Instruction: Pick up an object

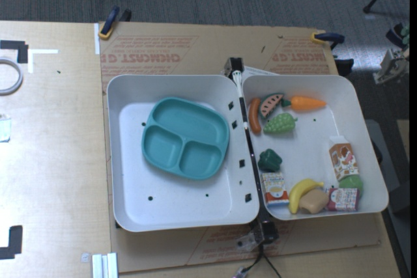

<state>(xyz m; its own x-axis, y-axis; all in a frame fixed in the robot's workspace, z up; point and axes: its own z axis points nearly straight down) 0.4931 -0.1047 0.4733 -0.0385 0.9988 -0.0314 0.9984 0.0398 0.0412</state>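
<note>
The right bin (361,120) holds several toy foods. An orange carrot (306,102), a watermelon slice (271,104), a red sausage (254,117) and green grapes (280,124) lie near its far left corner. A dark green vegetable (270,158) sits by the left wall, with a small carton (273,187) just below it. A yellow banana (301,194), a tan bread piece (314,202) and a pink packet (344,198) crowd the near edge. A brown pouch (343,161) lies by the right wall. The left bin (124,192) holds a teal divided plate (186,139).
Both bins rest on a cardboard sheet (169,49) held by clamps (111,23) at its far corners. A tape roll (8,78) lies on the wooden bench at far left. Cables (260,241) trail from the near edge between the bins.
</note>
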